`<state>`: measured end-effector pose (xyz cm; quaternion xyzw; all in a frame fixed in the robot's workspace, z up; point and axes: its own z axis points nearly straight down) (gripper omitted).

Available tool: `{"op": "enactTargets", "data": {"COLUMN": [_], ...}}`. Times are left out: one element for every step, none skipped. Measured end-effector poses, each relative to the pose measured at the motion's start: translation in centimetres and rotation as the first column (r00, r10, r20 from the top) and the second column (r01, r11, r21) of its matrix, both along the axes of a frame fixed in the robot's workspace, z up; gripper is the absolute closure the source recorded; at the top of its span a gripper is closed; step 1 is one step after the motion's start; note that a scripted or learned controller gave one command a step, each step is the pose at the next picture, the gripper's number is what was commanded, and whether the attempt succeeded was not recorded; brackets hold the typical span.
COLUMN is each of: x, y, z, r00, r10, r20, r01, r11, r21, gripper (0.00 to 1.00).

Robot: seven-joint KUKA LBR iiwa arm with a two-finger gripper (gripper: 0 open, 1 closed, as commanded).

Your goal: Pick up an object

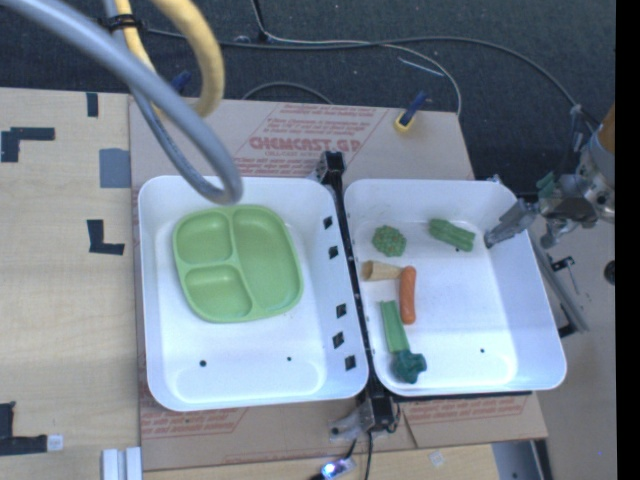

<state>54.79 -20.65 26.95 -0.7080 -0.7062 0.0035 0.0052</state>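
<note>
— Cardboard [300, 138] lies under two white bins on a tan bench [60, 298]. Dark floor sits behind, with thin cables. What is in the bins?

— The left bin [160, 368] holds a green plate [238, 264] with three parts. The right bin [530, 348] holds toy food: an orange carrot [408, 296], a round green broccoli [389, 239], a green pickle [452, 234], a tan cone [379, 270] and a long green stalk [398, 342].

— And the gripper [530, 221]?

— It is at the right bin's right edge. Its fingers are apart, with nothing between them.
</note>
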Motion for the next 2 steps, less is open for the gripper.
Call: {"op": "enactTargets", "data": {"x": [0.2, 0.7], "y": [0.0, 1.0], "z": [0.6, -5.0], "r00": [1.000, 1.000], "r10": [0.003, 0.004], "r20": [0.011, 0.006], "r01": [-0.003, -0.004], "r11": [1.000, 1.000], "r21": [-0.003, -0.002], "gripper": [0.00, 0.00]}}
